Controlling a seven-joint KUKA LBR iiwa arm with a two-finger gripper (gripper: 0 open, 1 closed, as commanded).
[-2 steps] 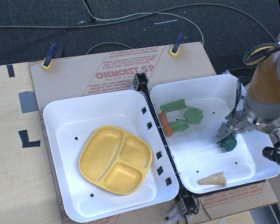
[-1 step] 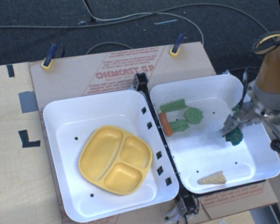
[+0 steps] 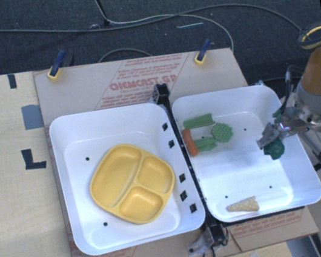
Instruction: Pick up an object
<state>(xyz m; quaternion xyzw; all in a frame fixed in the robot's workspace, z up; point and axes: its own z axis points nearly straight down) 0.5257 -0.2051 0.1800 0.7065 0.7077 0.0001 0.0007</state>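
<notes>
Dark carpet lay beyond a cardboard-covered bench carrying two shallow white bins. Left bin (image 3: 70, 171): yellow divided plastic plate (image 3: 132, 183). Right bin (image 3: 308, 179): green and orange toy vegetables (image 3: 206, 135), tan wedge (image 3: 243, 205). Gripper (image 3: 273, 140) at right wall, closed around a small dark green piece (image 3: 275, 149). Risk: slender hold, piece could slip. Finger contact blurred; arm cropped.

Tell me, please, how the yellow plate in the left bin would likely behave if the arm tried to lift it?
The plate looks like thin moulded plastic, so probably stiff and light. It lies flat on the bin floor with a low rim, so the fingers may struggle to get under it. Its glossy surface suggests it could slip, or slide if pushed.
</notes>
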